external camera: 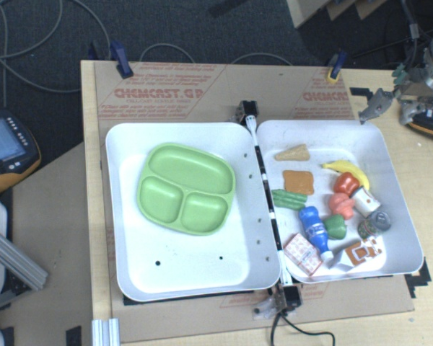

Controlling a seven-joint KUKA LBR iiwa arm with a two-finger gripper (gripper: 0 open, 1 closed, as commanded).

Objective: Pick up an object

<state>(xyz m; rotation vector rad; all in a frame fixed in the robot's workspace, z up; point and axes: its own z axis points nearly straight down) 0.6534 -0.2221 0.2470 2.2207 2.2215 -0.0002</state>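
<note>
Overhead, the grey two-finger gripper (pixel 368 107) hangs beyond the far right corner of the right-hand shallow white bin (pixel 390 157), holding nothing; whether its jaws are parted or closed I cannot tell. That bin holds a yellow banana (pixel 345 169), an orange square slab (pixel 298 182), a green pod-shaped piece (pixel 289 199) and a blue bottle with a white label (pixel 314 229) whose print is too small to read. A green three-compartment plastic tray (pixel 186 188) lies in the left-hand shallow white bin (pixel 130 251). Red "CHEMCAST GP" lettering (pixel 157 92) repeats across the brown board (pixel 202 78) beneath.

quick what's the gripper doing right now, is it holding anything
Gripper: hovering above the right bin's far corner, holding nothing; open or shut cannot be told.
</note>
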